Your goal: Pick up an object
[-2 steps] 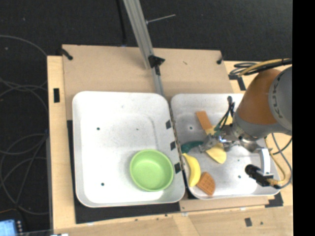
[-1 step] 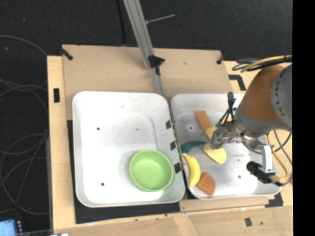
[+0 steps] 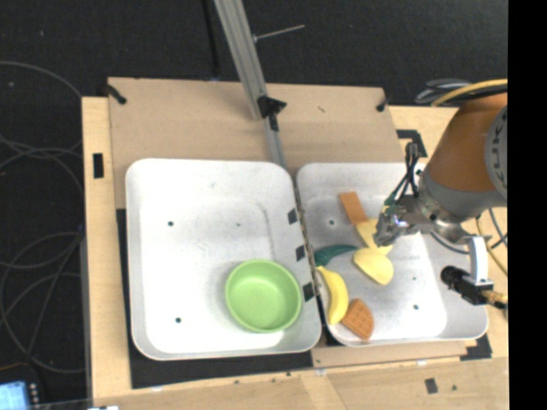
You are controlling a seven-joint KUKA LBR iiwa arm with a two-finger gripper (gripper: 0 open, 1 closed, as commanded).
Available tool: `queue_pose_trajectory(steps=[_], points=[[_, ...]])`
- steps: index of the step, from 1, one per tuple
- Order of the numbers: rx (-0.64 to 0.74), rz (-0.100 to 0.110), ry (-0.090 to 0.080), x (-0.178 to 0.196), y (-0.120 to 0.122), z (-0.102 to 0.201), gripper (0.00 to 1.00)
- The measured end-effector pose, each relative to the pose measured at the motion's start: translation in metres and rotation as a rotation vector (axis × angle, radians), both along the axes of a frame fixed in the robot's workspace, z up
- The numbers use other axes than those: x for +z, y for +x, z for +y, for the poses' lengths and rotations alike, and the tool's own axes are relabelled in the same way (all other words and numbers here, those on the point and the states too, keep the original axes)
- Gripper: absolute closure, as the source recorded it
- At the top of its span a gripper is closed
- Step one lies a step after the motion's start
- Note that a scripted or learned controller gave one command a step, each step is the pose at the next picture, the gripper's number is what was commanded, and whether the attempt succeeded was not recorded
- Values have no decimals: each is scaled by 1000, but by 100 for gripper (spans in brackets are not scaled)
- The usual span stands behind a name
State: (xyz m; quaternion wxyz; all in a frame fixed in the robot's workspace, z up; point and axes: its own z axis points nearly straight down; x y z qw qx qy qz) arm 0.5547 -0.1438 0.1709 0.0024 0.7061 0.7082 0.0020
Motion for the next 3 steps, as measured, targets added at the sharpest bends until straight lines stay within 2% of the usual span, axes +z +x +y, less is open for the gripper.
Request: queue_pose_trajectory(steps=[2,3], points=[[1,-2,-1,117,4,-8,100],[2,4,-1,104,24,33,100]])
